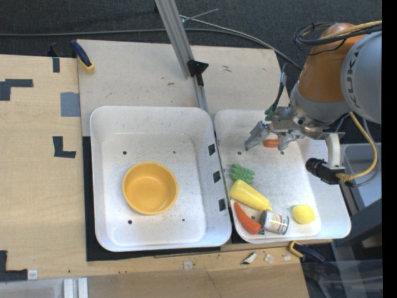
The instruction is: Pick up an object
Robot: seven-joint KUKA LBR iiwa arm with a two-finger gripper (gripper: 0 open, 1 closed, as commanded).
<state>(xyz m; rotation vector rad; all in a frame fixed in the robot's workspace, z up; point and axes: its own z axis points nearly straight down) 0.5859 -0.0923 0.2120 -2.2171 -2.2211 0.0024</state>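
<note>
The gripper (271, 140) hangs over the right bin (322, 225), fingers spread around a small orange piece (271, 143). A yellow bowl (150, 187) sits in the left bin (105, 166).

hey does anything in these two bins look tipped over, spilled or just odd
Nothing looks spilled or broken. The small jar lies on its side in the right bin, crowded against the carrot and yellow corn. The yellow bowl sits upright in the left bin.

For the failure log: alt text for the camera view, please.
The gripper hangs over the right bin, fingers spread around a small orange object. Nearer the front of that bin lie a green toy, a yellow corn-like piece, a jar and a lemon; the left bin holds a yellow bowl.
</note>
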